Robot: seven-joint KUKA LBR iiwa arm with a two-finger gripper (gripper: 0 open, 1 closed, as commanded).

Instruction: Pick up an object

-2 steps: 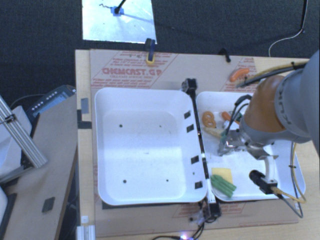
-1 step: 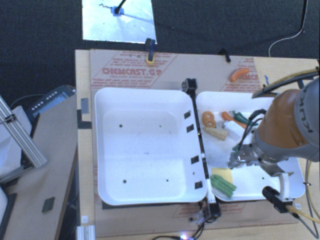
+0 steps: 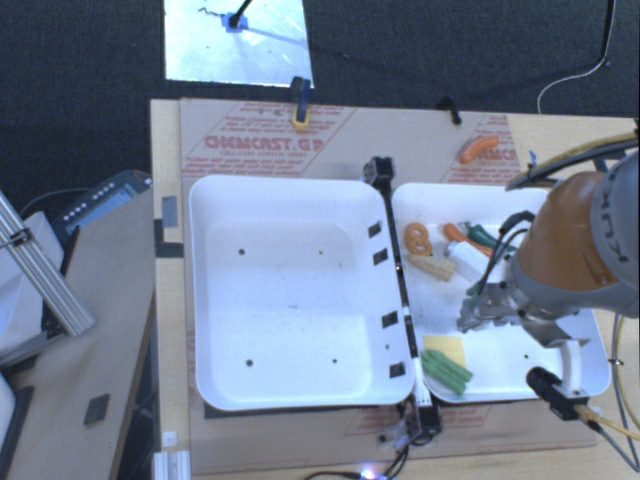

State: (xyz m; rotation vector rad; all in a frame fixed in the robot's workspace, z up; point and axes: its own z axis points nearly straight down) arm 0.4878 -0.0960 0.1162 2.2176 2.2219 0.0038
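The right bin (image 3: 600, 373) holds several small objects: an orange pretzel-shaped piece (image 3: 416, 238), a pale corn-like piece (image 3: 431, 267), a white cylinder (image 3: 464, 258), an orange and green carrot-like piece (image 3: 470, 234), a yellow block (image 3: 444, 349) and a green ribbed piece (image 3: 446, 370). My arm (image 3: 565, 253) reaches in from the right, low over this bin. My gripper (image 3: 477, 313) hangs just right of the corn piece and above the yellow block. Nothing shows between it and the bin floor.
The left bin (image 3: 290, 288) lies beside the right one, with a black divider (image 3: 392, 268) between them. An orange object (image 3: 479, 149) rests on the cardboard behind the right bin. A yellow and black clamp (image 3: 300, 103) stands at the back edge.
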